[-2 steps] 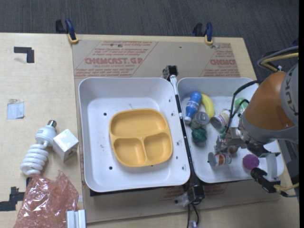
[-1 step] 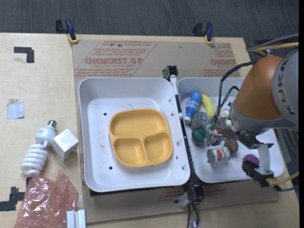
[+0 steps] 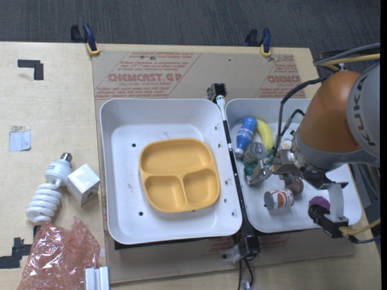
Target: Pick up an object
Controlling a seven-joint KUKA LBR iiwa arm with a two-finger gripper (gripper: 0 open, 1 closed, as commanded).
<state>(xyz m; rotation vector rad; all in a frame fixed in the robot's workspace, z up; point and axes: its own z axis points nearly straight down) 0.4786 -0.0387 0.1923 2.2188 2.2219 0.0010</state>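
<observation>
the grey arm point(image 3: 338, 122), with its glossy orange band, reaches in from the right over the right bin point(image 3: 257, 222). its gripper point(image 3: 260, 173) sits low in the left part of that bin, a cluster of dull metal parts. from this angle i cannot tell whether the claw is open or closed, or whether it grips anything.

the loose things lie around it in the same shallow white plastic bin. a blue bottle point(image 3: 244, 133) with a white cap end lies just above the gripper, beside a curved yellow banana point(image 3: 263, 134). a small cylindrical can point(image 3: 279, 199) with a red and white label lies on its side just below and to the right of the gripper. a round purple thing point(image 3: 319, 203) rests further right, near the bin's lower edge.

the left bin point(image 3: 115, 162), smooth with rounded corners, holds a yellow-orange plate point(image 3: 179, 175) moulded into three compartments.

on the bench to the left lie a white spiral light bulb point(image 3: 47, 192), a small white cube point(image 3: 83, 183) touching it, and a crinkled pinkish plastic bag point(image 3: 57, 255). both bins stand on a brown sheet point(image 3: 151, 71) with red print.
</observation>
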